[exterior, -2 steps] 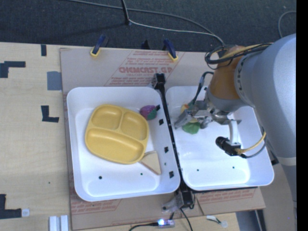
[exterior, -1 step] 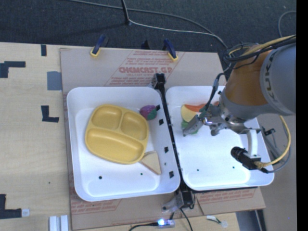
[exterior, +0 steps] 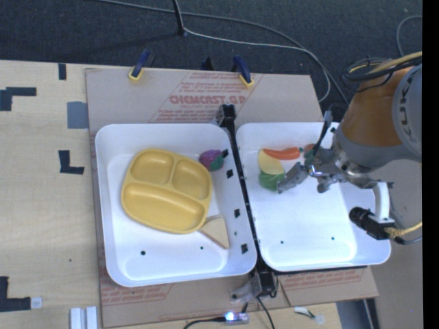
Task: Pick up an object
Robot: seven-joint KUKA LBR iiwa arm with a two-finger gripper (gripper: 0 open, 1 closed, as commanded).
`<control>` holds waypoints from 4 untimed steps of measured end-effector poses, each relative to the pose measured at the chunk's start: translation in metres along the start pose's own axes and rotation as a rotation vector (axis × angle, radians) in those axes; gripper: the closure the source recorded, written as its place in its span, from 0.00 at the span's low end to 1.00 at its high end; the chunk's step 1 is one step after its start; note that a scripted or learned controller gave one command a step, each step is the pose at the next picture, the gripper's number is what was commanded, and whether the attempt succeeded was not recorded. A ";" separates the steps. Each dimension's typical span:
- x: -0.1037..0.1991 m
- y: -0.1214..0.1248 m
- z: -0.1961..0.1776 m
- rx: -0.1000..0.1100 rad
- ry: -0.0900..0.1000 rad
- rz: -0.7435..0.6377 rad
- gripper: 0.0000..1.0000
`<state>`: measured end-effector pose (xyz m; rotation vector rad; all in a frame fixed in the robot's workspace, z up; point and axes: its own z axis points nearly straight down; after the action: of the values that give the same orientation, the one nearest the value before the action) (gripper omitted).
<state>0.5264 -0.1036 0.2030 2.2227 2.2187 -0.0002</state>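
Note:
The right bin [exterior: 322, 252] holds a yellow and green toy fruit [exterior: 270, 169] at its far left, with an orange-red carrot-like piece [exterior: 282, 153] lying just behind it. My gripper [exterior: 305, 183] hangs over the upper middle of this bin, just right of the fruit. It is open, its left fingertip [exterior: 288, 182] sits close to the fruit's green side, and nothing is between the fingers. In the left bin [exterior: 110, 252] lie a yellow divided plate [exterior: 167, 190], a purple grape bunch [exterior: 212, 158] and a tan wedge [exterior: 217, 231].
A black divider with clips [exterior: 236, 190] runs between the bins. The grey and orange arm [exterior: 381, 125] covers the right bin's far right corner. A black cable fitting [exterior: 367, 223] hangs over the bin's right rim. Blue clamps [exterior: 140, 66] hold the cardboard at the back.

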 end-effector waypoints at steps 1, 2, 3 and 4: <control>0.000 -0.019 0.122 0.007 0.001 -0.001 0.00; -0.003 0.044 0.118 -0.002 0.000 -0.004 0.00; -0.004 0.074 0.086 -0.002 0.000 -0.003 0.00; 0.031 0.069 -0.011 -0.007 0.002 0.054 0.00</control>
<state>0.5953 -0.0724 0.2137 2.2785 2.1556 0.0096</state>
